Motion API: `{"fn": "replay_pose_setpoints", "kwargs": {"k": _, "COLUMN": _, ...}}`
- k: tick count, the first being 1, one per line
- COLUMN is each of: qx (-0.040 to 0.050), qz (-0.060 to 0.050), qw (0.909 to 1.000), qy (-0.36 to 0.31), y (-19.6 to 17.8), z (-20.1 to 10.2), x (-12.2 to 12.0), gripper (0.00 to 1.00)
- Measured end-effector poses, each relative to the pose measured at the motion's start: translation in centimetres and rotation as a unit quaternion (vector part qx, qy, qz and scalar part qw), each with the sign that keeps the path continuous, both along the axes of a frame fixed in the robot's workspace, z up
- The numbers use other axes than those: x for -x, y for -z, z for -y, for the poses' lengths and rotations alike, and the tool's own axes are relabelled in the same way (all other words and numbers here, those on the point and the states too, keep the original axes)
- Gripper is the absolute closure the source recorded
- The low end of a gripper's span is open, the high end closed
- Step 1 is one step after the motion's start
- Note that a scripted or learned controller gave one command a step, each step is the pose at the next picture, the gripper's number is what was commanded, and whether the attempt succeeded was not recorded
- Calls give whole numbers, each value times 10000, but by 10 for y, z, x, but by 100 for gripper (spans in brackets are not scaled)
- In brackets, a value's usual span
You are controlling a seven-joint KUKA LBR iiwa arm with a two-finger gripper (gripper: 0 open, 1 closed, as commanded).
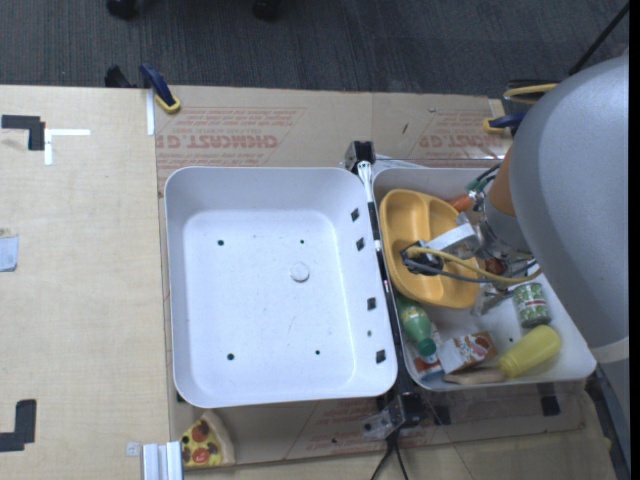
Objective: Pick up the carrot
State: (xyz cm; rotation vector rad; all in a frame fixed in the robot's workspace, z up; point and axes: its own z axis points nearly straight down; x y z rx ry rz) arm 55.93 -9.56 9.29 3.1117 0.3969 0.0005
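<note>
In the right bin [500, 380], nearest you at 5 o'clock, lie a yellow bottle [530, 350], a packet [466, 351] and a green bottle [417, 328], with a can [532, 303] just behind. Past them, the hand [428, 261] hangs over the yellow dish [425, 238]. You cannot tell from here whether it is released or clenched, and nothing shows in its grip. An orange sliver at the dish's 1 o'clock edge, hard against the arm [590, 208], is probably the carrot [462, 204]. Most of it is hidden.

Your risks: the hand sits over the dish's middle, not the carrot, so a close here would likely catch the dish or nothing. The carrot is wedged between dish rim, bin wall and clutter, so the hand may strike the rim or nudge the carrot away. The arm also blocks your view of it.

The left bin [260, 268] is white and shallow. Both bins rest on cardboard [260, 128] over a pale wood table [80, 318], with a toy pizza slice [203, 443] at 7 o'clock. A clamp [160, 88] sits at 11 o'clock, then dark carpet [350, 28] and chair casters [122, 3].
</note>
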Motion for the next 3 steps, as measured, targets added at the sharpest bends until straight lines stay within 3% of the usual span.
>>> {"fn": "replay_pose_setpoints", "kwargs": {"k": 1, "qx": -4, "qz": 101, "qw": 9999, "qy": -1, "y": -5, "z": 3, "x": 54, "gripper": 0}}
{"fn": "replay_pose_setpoints", "kwargs": {"k": 2, "qx": -22, "qz": -21, "qw": 9999, "qy": -158, "y": 1, "z": 64, "x": -15, "gripper": 0}}
{"fn": "replay_pose_setpoints", "kwargs": {"k": 3, "qx": 11, "qz": 50, "qw": 9996, "qy": 271, "y": -4, "z": 3, "x": 20, "gripper": 0}}
